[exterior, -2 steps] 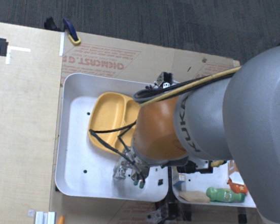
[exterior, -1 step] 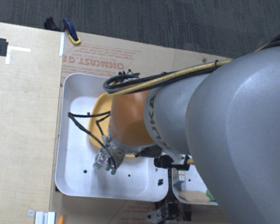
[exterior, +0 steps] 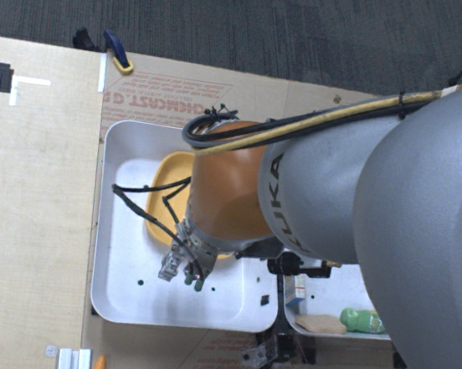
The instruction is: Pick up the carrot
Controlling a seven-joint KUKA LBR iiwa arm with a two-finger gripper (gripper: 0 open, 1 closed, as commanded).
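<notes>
The floor at the back is dark carpet, and the bench in front is light wood with brown cardboard under two white bins. The left bin [exterior: 107,290] has a yellow-orange bowl shape [exterior: 165,200] in it, partly under the arm. The right bin [exterior: 337,341] has a green thing [exterior: 361,321] and a tan thing [exterior: 321,324].

The step in hand looks like the reach, not the lift. The gripper [exterior: 182,267] is low over the white floor of the left bin, just beside the front edge of the bowl shape. I cannot tell if the gripper is wide or narrow, because it is small and dark from up here.

I cannot say for sure where the carrot is. It may lie under the big arm, which covers a lot of the left bin.

The arm [exterior: 342,177] comes in from the right. It bends down over the left bin, and the orange band [exterior: 223,178] sits right above the wrist.

Next, I think the gripper must be lined up right over the carrot and then close on it.
</notes>
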